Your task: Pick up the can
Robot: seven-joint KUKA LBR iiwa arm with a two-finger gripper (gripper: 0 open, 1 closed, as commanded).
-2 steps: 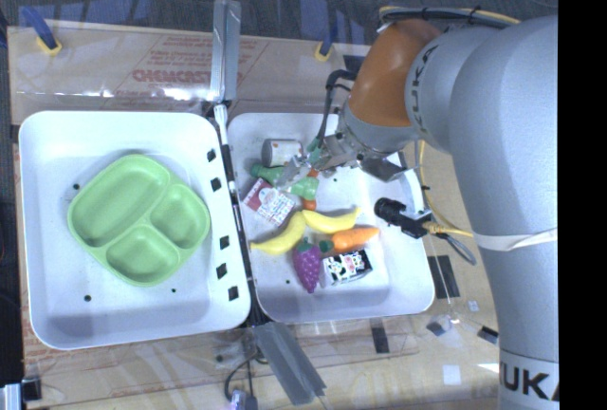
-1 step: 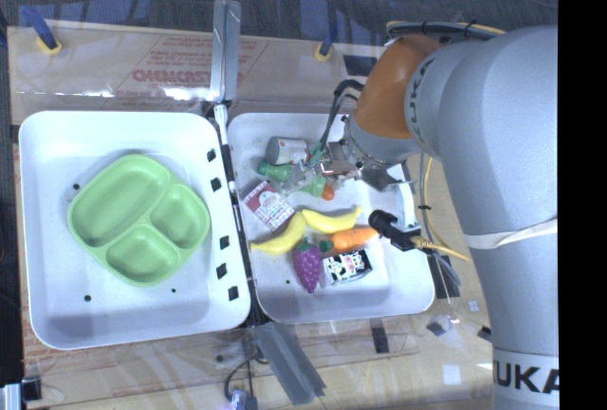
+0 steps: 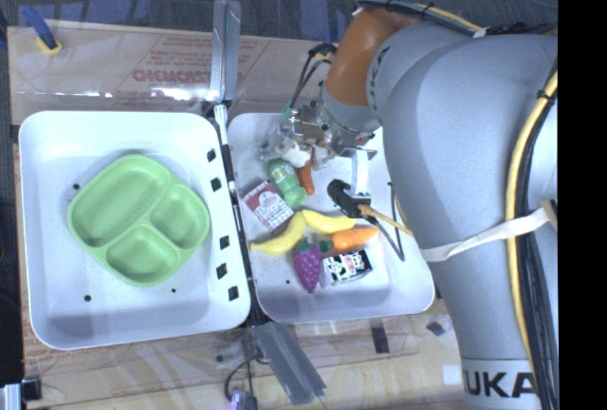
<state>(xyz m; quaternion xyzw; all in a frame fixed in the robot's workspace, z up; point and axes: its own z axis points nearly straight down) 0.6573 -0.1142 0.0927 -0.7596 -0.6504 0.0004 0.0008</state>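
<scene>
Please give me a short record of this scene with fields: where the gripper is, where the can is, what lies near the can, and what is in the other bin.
gripper: low over the far end of the right bin, at about
can: green can lying in the right bin, just below the gripper
near the can: carrot beside it, red packet, banana, purple grapes
left bin: holds a green divided plate
can held: cannot tell

Two white bins (image 3: 38,237), one green plate (image 3: 139,217), one banana (image 3: 303,226), two carrots (image 3: 354,236), one can (image 3: 284,182).
</scene>
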